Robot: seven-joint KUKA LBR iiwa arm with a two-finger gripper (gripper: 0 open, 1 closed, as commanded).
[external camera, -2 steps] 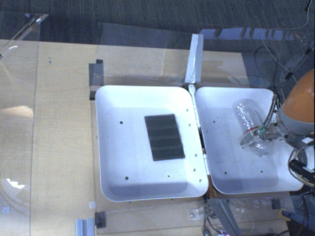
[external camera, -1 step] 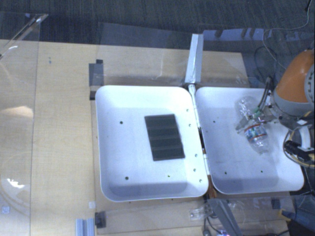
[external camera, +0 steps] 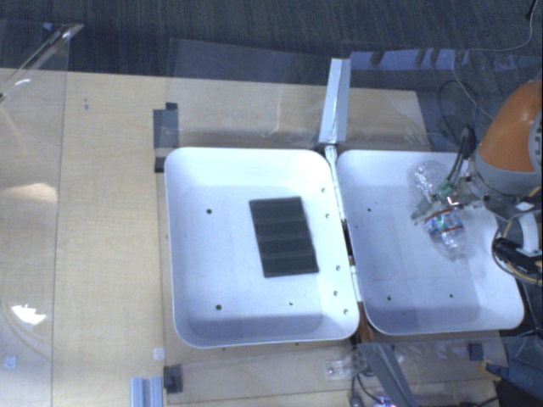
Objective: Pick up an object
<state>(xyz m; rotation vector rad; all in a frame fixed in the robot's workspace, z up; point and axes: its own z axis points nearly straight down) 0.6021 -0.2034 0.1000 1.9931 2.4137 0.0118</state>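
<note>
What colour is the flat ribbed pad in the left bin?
Dark grey, nearly black, on the ribbed pad, in the camera view.

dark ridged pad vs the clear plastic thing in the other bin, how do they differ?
The dark ridged pad is opaque, nearly black; the clear plastic item is see-through with glints. The pad is a flat rectangle, the clear item crumpled and irregular. The pad lies apart from the arm; the clear item lies beside the gripper. Each lies in a white bin.

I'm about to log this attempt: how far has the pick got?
Done: the arm has reached over the right bin, gripper at the clear plastic bottle. In hand: nothing I can confirm; the grasp is unclear. Left: grip and lift. The dark ridged block lies untouched in the left bin.
</note>
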